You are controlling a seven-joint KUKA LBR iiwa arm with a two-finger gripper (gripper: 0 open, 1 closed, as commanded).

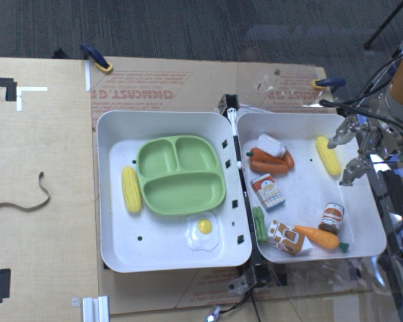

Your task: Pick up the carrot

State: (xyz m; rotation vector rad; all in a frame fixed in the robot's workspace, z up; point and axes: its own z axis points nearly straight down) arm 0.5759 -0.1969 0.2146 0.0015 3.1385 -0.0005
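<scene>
From the overhead camera we see the carrot (319, 237) lying in the right bin (363, 210), near its front edge, touching a small jar (331, 216) and a carton (285, 237). Our gripper (352, 154) hangs over the bin's far right side, jaws spread wide and holding nothing, beside a corn cob (328, 155). The risk, we judge, is crowding: closing on the carrot could catch the jar or carton, or push the carrot against the wall.

A robotics lab; clamped cardboard (208, 89) on a bench, toy-food bins (107, 200).
</scene>
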